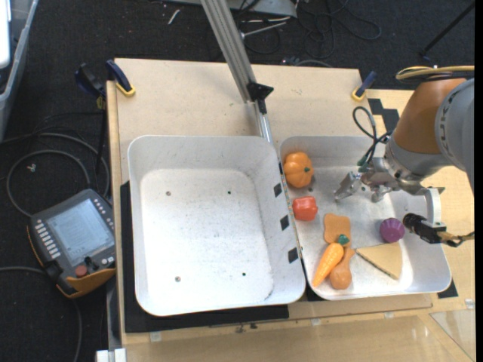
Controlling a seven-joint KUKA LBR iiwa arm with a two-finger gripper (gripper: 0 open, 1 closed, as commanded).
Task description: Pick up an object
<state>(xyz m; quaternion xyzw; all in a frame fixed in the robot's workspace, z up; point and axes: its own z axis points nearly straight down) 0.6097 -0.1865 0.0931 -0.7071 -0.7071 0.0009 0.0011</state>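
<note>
Gripper (349, 188): metal two-finger unit on the grey arm with its orange band (426, 119), reaching in from the right over the right bin (434, 277). Fingers appear spread and hold nothing; tips sit low over bare bin floor, apart from every item.

Contents of the right bin, nearest first:
- Toy tomato (305, 208), red, near the left wall, a little below and left of the tips.
- Toy pumpkin (298, 170), orange with green stem, near the upper left corner.
- Orange slab (336, 227), flat, possibly toy bread or cheese; below the tips.
- Toy carrot (329, 261), tapered, green top touching the slab.
- Small orange fruit (341, 277), just beside the carrot.
- Cheese wedge (382, 260), pale yellow, low and flat.
- Purple ball-shaped toy (392, 229), beneath the wrist.

Left bin (143, 153): white, shallow.

Handling note (judgement): the items look like light, rigid plastic, smooth and liable to roll or slip. The tomato seems the easiest pick: close, free-standing, best pinched across its widest girth. Flat pieces offer little to grip.
</note>
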